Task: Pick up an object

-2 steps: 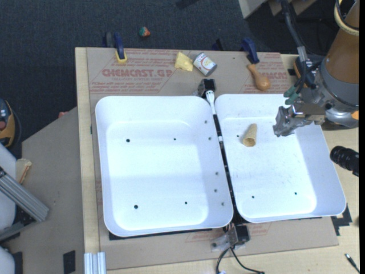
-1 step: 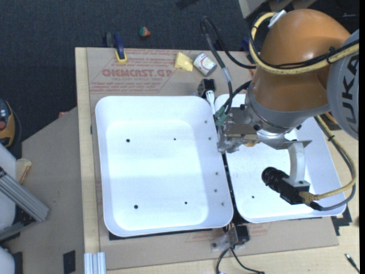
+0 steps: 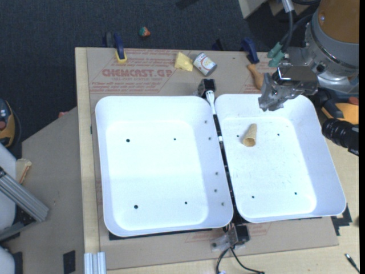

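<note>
The right bin [image 3: 319,153] holds one thing: a small tan cone [image 3: 249,135], lying on its side near the bin's far edge, a little toward the wall shared with the left bin [image 3: 114,124]. Its narrow tip points toward the far edge and its wider, open mouth faces the near edge. It touches nothing else.

The gripper [image 3: 272,101] hangs over the far edge of the right bin, near the cone but apart from it, closer to the far right corner. Nothing sits between its fingers. Whether they stand wide or narrow I cannot tell; the dark metal parts blur together there.

The cone looks light and hollow, probably thin-walled, so it may crush under a hard squeeze and will likely roll or skid on the smooth white floor if nudged from one side. Because it tapers, a grasp near the tip could squirt it out. The better hold is across the middle or just behind the wide mouth, with the fingers straddling its long axis and closing on both flanks at once, gently.

The pick has not begun. The gripper needs to travel toward the shared wall and slightly toward the near edge, turn to match the cone's lie, then descend.
</note>
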{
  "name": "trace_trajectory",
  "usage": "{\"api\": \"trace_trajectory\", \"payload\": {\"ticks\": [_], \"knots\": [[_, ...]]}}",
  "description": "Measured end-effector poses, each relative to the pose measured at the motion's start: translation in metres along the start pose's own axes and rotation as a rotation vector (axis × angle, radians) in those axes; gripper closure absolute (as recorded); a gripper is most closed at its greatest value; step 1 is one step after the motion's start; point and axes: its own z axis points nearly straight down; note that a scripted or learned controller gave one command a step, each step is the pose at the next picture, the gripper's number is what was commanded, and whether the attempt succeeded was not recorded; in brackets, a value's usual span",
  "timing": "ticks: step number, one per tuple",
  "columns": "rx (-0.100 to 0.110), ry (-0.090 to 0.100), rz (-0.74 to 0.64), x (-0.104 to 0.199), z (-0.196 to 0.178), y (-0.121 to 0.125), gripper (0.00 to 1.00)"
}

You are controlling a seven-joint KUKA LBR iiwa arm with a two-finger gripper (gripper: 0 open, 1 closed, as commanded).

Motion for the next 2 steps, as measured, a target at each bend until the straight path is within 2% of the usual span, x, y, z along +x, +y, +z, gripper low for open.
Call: {"api": "trace_trajectory", "payload": {"ticks": [1, 2], "knots": [[0.009, -0.008, 0.013, -0.120, -0.068, 0.000, 1.00], [0.032, -0.002, -0.007, -0.051, 0.036, -0.002, 1.00]]}}
